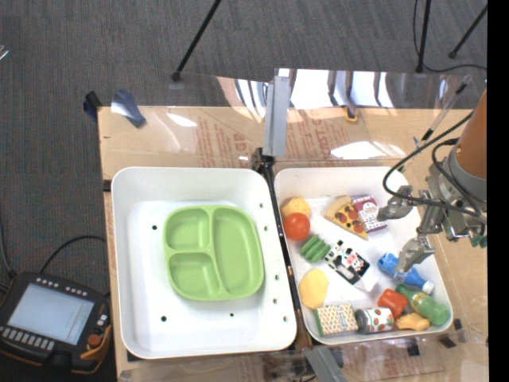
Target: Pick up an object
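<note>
**Gripper poised over right bin, nothing held**

The gripper [406, 233] is seen above the right-hand part of the right bin [359, 177], its two fingers spread wide, one reaching toward the pizza slice toy [347, 214], the other lowered just beside the blue bottle [398, 267]. Nothing is gripped between them.

Candidate objects are crowded in this bin: a red tomato [297, 226], a green ridged piece [315, 248], a cow-print carton [347, 262], a yellow lemon-like piece [313, 288], a green bottle [425, 304]. The blue bottle is judged the likeliest target, being nearest the lower finger.

The green divided plate [213, 251] lies alone in the left bin [135, 189], probably kept apart as a drop-off place.
</note>
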You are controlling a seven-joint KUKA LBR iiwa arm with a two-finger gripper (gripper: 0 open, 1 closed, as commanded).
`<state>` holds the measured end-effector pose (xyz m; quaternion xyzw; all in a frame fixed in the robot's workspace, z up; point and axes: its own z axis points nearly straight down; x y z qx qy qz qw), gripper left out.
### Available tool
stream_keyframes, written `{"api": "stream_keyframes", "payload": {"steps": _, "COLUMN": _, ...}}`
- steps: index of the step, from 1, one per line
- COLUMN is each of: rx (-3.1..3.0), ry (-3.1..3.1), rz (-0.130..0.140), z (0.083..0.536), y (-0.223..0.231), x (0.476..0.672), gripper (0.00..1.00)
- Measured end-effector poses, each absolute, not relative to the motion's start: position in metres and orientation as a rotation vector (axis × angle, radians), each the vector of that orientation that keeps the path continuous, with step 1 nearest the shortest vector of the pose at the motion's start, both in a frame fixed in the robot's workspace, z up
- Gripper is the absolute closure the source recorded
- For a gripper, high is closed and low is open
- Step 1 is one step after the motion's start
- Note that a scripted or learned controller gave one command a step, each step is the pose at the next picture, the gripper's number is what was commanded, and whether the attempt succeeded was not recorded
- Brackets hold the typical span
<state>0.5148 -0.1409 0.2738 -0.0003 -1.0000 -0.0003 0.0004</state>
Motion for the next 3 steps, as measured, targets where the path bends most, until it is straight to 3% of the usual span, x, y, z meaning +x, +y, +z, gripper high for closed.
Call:
{"api": "stream_keyframes", "payload": {"steps": 1, "rx": -0.038, "ry": -3.164, "rz": 0.005, "z": 0.109, "y": -0.135, "x": 0.509, "gripper": 0.00}}
{"api": "stream_keyframes", "payload": {"steps": 2, "rx": -0.167, "ry": -3.167, "rz": 0.006, "z": 0.104, "y": -0.096, "x": 0.569, "gripper": 0.00}}
{"api": "stream_keyframes", "payload": {"steps": 3, "rx": -0.191, "ry": -3.165, "rz": 0.004, "z": 0.103, "y": -0.082, "x": 0.649, "gripper": 0.00}}
